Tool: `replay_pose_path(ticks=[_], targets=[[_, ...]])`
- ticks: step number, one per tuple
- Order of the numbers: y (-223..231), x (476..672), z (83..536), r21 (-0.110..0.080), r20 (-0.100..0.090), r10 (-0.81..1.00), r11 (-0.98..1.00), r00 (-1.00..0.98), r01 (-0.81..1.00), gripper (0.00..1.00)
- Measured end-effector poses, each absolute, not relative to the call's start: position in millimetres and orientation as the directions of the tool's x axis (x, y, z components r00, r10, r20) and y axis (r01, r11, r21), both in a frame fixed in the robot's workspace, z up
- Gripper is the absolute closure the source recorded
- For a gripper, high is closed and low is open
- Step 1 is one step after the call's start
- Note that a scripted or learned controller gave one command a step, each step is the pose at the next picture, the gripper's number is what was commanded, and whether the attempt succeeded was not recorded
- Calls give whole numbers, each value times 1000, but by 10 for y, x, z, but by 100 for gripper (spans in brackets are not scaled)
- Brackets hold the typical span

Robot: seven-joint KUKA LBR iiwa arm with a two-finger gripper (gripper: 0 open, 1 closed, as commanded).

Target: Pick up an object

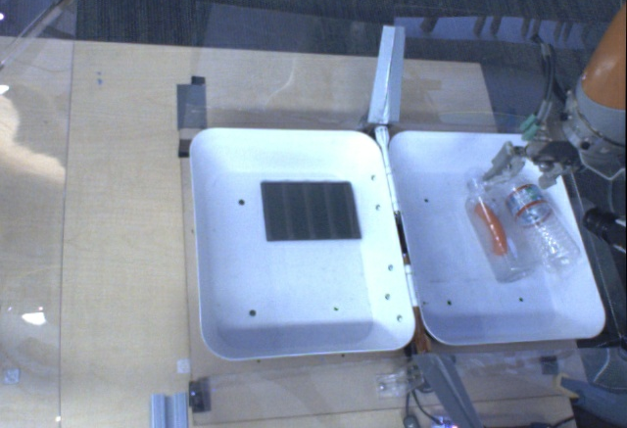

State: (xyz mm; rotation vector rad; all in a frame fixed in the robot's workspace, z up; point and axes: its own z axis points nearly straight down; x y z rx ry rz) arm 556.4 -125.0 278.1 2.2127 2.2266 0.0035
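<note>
In the right bin (pixel 441 309) lie two clear plastic items side by side. One is a water bottle (pixel 539 220) with a blue and red label. The other, just left of it, is a clear packet holding an orange stick (pixel 491 226). My gripper (pixel 527 166) hangs at the bin's upper right, just above the top end of the bottle. Its fingers (pixel 504 165) are spread apart with nothing between them. The grey arm with its orange band (pixel 602 83) comes in from the right edge.
The left bin (pixel 225 318) holds a dark ribbed rectangular pad (pixel 311 211) near its middle. A grey upright post (pixel 387 73) stands behind the seam between the bins. Clear panels lie over the wooden bench at the left.
</note>
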Motion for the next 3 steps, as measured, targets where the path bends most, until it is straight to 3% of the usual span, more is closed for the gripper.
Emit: replay_pose_path(ticks=[1,2,3], targets=[[-1439,5575,2349,4,-1,998,58,-58,998,0],[-1601,5743,1264,2,-1,976,218,-218,976,0],[-1640,5789,911,15,-4,971,239,-239,971,0]])
